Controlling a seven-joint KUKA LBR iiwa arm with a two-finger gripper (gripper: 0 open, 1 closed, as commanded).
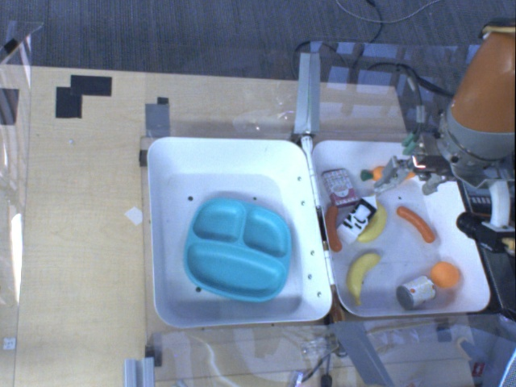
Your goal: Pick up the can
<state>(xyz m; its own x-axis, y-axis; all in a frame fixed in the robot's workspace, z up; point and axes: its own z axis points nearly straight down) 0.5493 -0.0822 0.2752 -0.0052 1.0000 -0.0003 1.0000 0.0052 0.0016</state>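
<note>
The can is a small silver tin lying on its side near the front right corner of the right bin. It lies against an orange. My gripper hangs over the back of the right bin, well behind the can and apart from it. It is close to a small orange piece. The grey arm with its orange band comes in from the right.
The right bin also holds two bananas, an orange sausage, a reddish sausage, a brown box and a black-and-white pack. A blue divided plate lies in the left bin.
</note>
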